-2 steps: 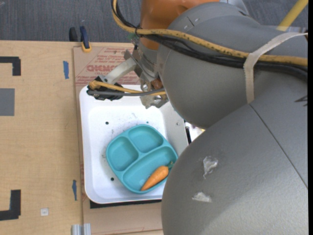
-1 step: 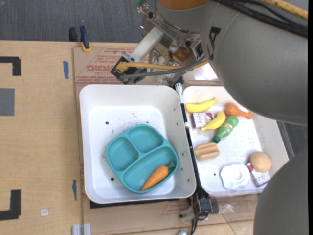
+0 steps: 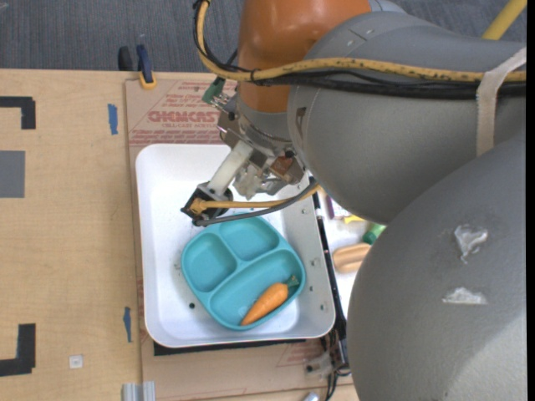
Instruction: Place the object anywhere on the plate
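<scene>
One carrot [image 3: 266, 302] lies in the lower-right compartment of the single teal plate [image 3: 213, 263], tip pointing lower left, green end upper right. The gripper [image 3: 266, 172] hangs above the plate's upper edge; whether it is wide or narrow I cannot tell.

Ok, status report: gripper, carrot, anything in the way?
Gripper over left bin, at plate's far edge. Carrot lying in plate's biggest compartment. Arm hides most of right bin.

Pale wooden bench [image 3: 67, 249], grey carpet [image 3: 84, 15]
</scene>
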Motion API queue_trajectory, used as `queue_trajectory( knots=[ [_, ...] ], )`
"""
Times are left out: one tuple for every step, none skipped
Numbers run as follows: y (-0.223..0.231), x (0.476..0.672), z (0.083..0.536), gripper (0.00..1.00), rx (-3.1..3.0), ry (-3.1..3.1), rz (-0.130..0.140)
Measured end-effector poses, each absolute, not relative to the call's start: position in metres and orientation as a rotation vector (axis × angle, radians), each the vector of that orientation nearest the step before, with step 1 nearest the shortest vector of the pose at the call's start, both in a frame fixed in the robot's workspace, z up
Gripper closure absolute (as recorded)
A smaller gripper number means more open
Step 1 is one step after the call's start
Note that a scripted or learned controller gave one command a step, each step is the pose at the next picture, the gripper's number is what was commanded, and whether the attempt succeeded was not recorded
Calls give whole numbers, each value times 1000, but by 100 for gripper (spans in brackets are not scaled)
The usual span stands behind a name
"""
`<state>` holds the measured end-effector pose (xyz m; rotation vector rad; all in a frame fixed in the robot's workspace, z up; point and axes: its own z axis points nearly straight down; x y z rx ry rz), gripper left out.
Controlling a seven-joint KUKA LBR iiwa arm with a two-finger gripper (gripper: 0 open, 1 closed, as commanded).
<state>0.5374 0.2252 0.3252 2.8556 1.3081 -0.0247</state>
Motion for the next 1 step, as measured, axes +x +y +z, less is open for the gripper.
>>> queue_trajectory(
  knots=[
    [225, 480, 420, 100, 2642, 1700, 2]
  ],
)
